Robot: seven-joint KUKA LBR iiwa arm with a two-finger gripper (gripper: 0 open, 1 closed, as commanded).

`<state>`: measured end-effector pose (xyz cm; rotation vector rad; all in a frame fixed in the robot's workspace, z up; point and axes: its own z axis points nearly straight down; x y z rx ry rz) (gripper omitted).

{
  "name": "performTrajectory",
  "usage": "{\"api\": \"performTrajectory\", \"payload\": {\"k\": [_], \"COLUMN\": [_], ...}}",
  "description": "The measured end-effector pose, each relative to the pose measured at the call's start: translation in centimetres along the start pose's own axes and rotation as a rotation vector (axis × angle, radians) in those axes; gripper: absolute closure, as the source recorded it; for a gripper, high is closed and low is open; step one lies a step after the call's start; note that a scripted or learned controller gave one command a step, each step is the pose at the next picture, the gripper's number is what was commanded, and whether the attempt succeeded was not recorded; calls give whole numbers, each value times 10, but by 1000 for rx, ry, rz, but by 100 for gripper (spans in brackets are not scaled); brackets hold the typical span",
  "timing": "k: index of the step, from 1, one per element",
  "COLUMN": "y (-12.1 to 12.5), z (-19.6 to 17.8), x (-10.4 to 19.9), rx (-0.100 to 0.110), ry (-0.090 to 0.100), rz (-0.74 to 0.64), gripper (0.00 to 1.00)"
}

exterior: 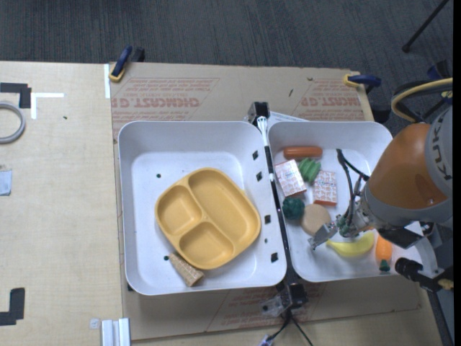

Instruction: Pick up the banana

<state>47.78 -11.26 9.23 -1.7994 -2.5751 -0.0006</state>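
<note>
My pincer (333,231) is down in the right bin (374,132), near its front edge, just at the left end of the banana (351,246). Can't tell from this angle whether it's wide or narrow; my wrist covers most of it, and I see no banana between the tips, so I'm not calling it a grasp. The banana lies flat on the bin floor, long axis roughly left-right, right end close to a small orange item (384,249). Risks, as I judge them: I'm at the tip of the fruit, not its middle, so a close here could pinch the tapered end and let it swing or slip out on the lift. It's curved and smooth, so it may roll away if one tip touches first. A tan round piece (314,218) sits just beside my pincer on the left, with a dark green ball (293,207) past it; either could get nudged or caught instead. The yellow plate (207,218) in the left bin (144,193) is well clear. Table (57,215) is not involved.
</note>
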Motion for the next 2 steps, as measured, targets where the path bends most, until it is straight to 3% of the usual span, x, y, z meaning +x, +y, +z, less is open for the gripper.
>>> {"api": "performTrajectory", "payload": {"k": [1,2], "y": [4,6], "z": [0,-18], "x": [9,9], "rx": [0,-2], "ry": [-1,-2], "rz": [-178,4], "gripper": [0,0]}}
